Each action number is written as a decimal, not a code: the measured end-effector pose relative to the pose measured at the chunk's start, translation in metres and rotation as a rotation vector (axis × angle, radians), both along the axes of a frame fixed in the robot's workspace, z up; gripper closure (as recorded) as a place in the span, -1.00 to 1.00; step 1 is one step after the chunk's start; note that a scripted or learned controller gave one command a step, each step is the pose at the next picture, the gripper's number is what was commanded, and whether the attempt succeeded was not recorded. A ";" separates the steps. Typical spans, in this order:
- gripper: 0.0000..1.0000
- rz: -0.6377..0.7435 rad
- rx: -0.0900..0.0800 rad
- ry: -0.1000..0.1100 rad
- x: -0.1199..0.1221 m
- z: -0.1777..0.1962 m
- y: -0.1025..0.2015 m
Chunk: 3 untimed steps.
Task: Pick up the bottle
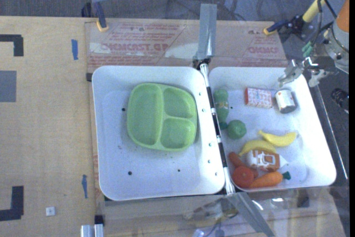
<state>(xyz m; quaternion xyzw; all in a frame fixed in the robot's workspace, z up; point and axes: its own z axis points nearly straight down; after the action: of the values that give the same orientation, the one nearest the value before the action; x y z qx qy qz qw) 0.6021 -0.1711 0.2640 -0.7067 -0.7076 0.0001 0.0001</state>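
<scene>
Two white bins (pixel 105 119), one green tray (pixel 162 116), two bananas (pixel 278 138).

Light wooden surface (pixel 39 136). Two shallow white bins sit on it, touching side by side: left bin (pixel 111 175), right bin (pixel 321 169). Printed cardboard sheet (pixel 144 44) lies behind them, partly under the bins. Blue tape strips (pixel 74 49) and black corner marks (pixel 15 44) lie on the wood at left.

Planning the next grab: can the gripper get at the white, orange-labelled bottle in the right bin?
Probably yes, but it's tight. The bottle lies uncovered on top, while the gripper hangs at the bin's far corner. A banana, tomato and carrot crowd its sides.
</scene>
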 end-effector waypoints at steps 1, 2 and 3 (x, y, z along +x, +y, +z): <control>-1.00 0.091 0.000 0.000 -0.050 -0.080 0.114; -1.00 0.218 -0.004 -0.012 -0.111 -0.175 0.072; -1.00 -0.348 0.001 -0.008 -0.068 -0.175 0.070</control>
<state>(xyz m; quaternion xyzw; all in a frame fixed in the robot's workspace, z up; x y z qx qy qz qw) 0.5344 -0.1011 0.0889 -0.8184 -0.5747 -0.0033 -0.0023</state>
